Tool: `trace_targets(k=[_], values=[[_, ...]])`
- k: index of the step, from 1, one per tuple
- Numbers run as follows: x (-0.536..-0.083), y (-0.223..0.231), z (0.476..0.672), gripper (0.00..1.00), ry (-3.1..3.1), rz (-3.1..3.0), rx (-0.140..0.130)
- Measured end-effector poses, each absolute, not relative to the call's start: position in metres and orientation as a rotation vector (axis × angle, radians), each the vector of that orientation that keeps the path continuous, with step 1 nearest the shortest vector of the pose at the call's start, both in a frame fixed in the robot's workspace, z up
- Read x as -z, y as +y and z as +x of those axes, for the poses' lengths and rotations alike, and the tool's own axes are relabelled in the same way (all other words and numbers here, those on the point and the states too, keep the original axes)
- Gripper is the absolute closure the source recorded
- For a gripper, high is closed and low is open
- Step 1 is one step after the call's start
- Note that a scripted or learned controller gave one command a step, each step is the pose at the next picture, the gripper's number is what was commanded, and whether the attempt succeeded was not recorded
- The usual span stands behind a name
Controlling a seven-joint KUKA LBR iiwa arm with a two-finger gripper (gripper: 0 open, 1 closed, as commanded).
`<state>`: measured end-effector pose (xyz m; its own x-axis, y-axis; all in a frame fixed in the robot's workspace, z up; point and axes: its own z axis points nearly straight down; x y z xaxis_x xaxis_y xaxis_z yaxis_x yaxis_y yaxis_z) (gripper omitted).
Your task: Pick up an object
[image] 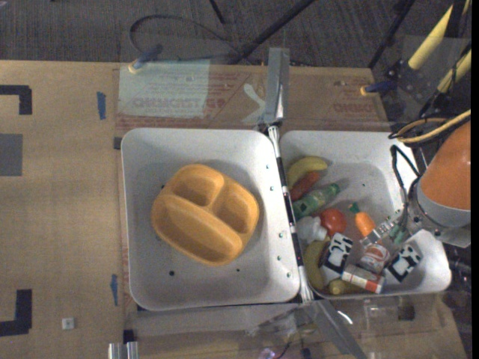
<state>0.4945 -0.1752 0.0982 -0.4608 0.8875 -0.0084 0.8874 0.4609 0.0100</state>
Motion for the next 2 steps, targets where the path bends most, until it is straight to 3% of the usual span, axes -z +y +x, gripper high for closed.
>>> trace_targets(k=[1,2], values=[[-0.089,-0.108,0.544,1.00,2.551,1.828,-0.001],[-0.186,-0.075,0.603,1.00,2.653,1.677,-0.003]])
